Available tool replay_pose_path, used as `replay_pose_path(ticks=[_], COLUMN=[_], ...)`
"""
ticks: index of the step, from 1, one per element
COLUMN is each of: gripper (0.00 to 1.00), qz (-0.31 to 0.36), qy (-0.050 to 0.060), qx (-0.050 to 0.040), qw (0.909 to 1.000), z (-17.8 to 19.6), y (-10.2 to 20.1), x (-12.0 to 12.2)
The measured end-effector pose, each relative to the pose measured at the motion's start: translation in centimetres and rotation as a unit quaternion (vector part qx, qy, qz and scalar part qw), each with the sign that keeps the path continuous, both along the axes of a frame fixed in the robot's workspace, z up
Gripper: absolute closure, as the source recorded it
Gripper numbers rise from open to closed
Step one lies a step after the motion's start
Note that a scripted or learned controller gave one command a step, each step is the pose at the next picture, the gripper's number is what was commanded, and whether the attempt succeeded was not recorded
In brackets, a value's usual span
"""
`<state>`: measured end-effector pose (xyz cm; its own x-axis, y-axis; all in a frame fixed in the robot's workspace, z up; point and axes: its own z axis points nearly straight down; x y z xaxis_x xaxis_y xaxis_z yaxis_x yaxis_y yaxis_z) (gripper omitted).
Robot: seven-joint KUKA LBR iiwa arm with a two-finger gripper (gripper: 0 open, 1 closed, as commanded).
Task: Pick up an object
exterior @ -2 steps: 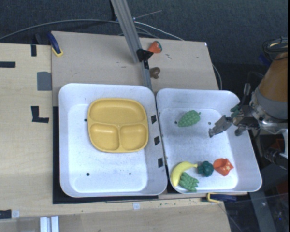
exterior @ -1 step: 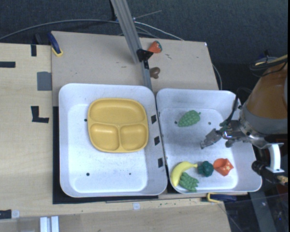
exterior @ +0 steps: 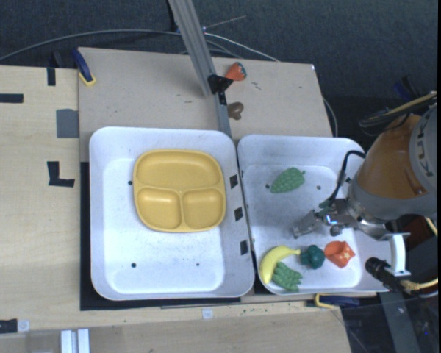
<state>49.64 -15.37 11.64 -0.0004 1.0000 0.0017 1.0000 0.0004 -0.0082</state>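
The jaws are sitting low over the middle of the right bin (exterior: 298, 149), and the gripper (exterior: 306, 226) is too small and blurred here for anyone to tell how wide they are standing; nothing is showing between them.

Nearest the camera, along the right bin's front edge, a green bumpy toy (exterior: 286, 276) is lying against the lower end of a yellow banana (exterior: 273, 259). The banana is curving with its long axis running from the front left up toward the right, its upper tip pointing at a dark green round toy (exterior: 312, 257). Just right of that, an orange-red toy (exterior: 339, 254) is resting. All four are lying nearer the camera than the gripper, the dark green and orange-red ones closest beneath it, apart from it.

Farther back, a light green leafy toy (exterior: 287, 180) is lying with its long axis slanting from lower left to upper right, beyond the gripper and well apart from it.

In the left bin (exterior: 103, 197), a yellow divided plate (exterior: 180, 190) is sitting toward the far side.
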Motion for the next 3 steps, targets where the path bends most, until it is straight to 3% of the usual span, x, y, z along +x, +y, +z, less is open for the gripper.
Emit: replay_pose_path(ticks=[1,3], gripper=[1.00,1.00], qz=[0.001,0.001], qy=[-0.002,-0.006], qx=[0.0000,-0.0014], qw=[1.0000,1.0000], z=[1.3,11.6], y=[0.1,0.7], x=[0.1,0.5])
